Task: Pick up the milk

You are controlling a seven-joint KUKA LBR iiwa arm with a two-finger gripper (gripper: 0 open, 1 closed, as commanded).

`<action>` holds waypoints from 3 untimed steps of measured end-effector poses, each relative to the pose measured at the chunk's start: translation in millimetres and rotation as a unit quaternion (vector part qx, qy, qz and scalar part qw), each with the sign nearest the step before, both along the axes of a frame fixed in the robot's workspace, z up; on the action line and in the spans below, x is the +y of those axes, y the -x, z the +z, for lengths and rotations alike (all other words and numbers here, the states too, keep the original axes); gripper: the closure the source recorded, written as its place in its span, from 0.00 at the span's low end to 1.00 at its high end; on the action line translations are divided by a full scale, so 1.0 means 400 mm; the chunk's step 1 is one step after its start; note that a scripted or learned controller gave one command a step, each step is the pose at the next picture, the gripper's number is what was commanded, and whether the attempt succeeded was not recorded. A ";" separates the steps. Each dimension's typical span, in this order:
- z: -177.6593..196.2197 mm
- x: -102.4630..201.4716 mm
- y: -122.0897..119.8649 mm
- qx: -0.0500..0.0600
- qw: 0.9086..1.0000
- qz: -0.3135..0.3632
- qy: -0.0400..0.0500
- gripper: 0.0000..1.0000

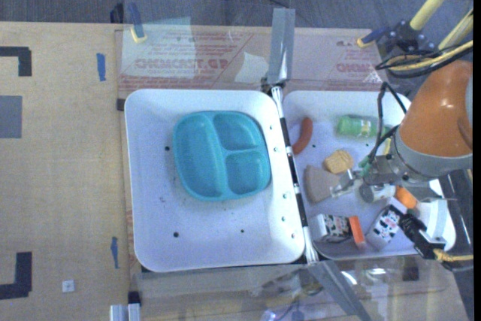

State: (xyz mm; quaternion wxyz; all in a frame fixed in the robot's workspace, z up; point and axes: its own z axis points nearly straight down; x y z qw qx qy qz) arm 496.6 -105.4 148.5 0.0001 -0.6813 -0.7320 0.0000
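The milk (386,225), a small carton printed with black-and-white cow patches, is seen lying in the right bin (325,103) near its front right corner, tilted and apparently on its side. Just beside it on the left a small orange piece (357,230) and a small printed box (331,225) are found, and an orange object (405,198) lies just above it on the right. Further back in the same bin a green bottle (355,125), a red sausage (302,134), a tan cracker-like piece (338,160) and a grey-brown wedge (319,183) are scattered. The left bin (150,237) is occupied by a teal divided plate (222,154). The gripper (353,183) is held low over the middle of the right bin, beside the wedge and short of the carton; whether its jaws stand apart or together cannot be told, and nothing is seen held. The carton is judged to be light and fairly stiff, with smooth printed faces that may prove slippery and walls that could dent under a hard squeeze. It is best taken across its two broader flat faces, near the middle of the body, so that it is not tipped out as it is lifted. Because neighbours lie close on either side, the approach should be aligned with the free sides of the carton, lest the orange piece be caught together with it.
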 end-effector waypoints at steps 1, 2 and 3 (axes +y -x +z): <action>0.124 -0.103 0.042 -0.001 0.992 -0.127 0.000 0.00; -0.136 -0.034 0.043 0.000 0.994 -0.112 0.000 0.00; 0.090 0.177 -0.113 0.000 0.988 -0.153 0.000 0.00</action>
